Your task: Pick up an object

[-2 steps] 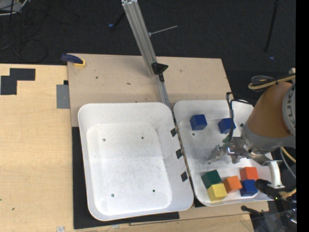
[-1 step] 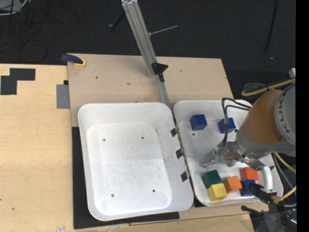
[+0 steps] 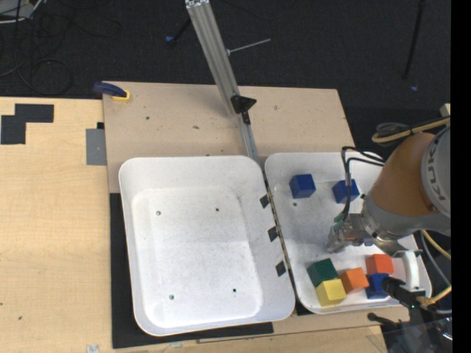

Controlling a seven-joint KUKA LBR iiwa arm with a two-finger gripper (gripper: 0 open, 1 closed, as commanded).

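Seven blocks lie in the right bin [image 3: 283,169], all close around the gripper [image 3: 341,239], which sits low over the bin floor near its middle. Beyond the jaws, toward the bin's far wall, are two blue blocks: one [image 3: 302,185] up and to the left, the other [image 3: 345,190] almost straight beyond and partly behind a black cable. On the near side of the jaws, the green block [image 3: 321,271] lies just left of centre, with the yellow block [image 3: 331,291] touching its near edge. To the right of these, the orange block [image 3: 355,279] lies near the jaws; a red-orange block [image 3: 380,263] and a third blue block [image 3: 377,285] sit further right, against the bin's near-right corner. No block is seen between the fingers. Jaw opening cannot be determined: the fingertips are small and blurred against the white floor. The arm [image 3: 409,186] enters from the right, its orange band above the wrist. The left bin [image 3: 193,169] adjoins the right bin along a shared edge, left of the jaws. A slanted aluminium bar [image 3: 215,54] rises from the bench [image 3: 176,120] beyond both bins.
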